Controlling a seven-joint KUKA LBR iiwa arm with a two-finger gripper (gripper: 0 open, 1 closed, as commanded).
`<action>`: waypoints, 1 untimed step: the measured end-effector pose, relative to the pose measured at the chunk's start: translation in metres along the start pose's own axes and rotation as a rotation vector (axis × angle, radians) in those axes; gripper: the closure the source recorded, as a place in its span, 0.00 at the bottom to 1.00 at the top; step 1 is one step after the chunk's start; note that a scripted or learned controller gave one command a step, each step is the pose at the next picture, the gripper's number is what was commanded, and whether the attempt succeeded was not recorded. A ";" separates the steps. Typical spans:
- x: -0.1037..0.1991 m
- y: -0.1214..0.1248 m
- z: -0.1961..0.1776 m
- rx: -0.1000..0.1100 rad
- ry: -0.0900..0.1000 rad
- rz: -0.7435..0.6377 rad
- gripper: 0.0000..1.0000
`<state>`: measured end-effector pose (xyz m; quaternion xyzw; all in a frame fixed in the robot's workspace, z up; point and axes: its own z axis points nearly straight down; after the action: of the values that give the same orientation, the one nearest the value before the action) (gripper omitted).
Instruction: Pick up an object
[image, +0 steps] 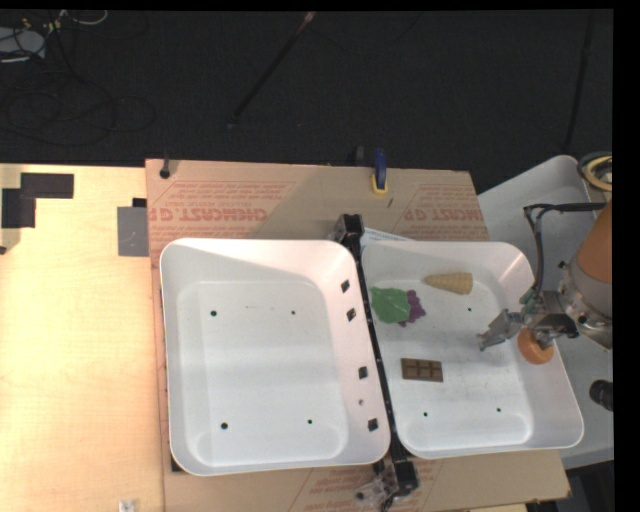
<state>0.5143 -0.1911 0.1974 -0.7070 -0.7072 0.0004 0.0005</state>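
As the arm (600, 255) entered from the right edge of the camera view, most of its body was cut off by the frame, leaving visible an orange band and part of the grey wrist. Below these, the gripper (497, 335) hung over the right side of the right bin (540, 425), its grey fingers pointing leftward toward the bin's middle; the fingers appeared slightly parted with nothing seen between them, though their small size and blur made the gap hard to judge. An orange object (536, 349) lay just beside the gripper, partly hidden by the wrist hardware, and whether it touched the fingers could not be told. Farther left in the same bin lay a green and purple object (397, 305), its exact form unclear, close to the bin's left wall. A tan cone-shaped object (449, 283) lay near the bin's far side, well apart from the gripper. A brown chocolate-bar piece (421, 370) lay flat near the bin's middle, between the green and purple object and the near wall. The left bin (180, 400) stood side by side with the right bin, both resting on a cardboard sheet (300, 200) whose printed lettering read reversed.
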 end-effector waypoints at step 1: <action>-0.011 -0.036 -0.123 -0.011 -0.005 0.002 0.00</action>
<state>0.4786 -0.2022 0.3208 -0.7076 -0.7066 -0.0020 -0.0052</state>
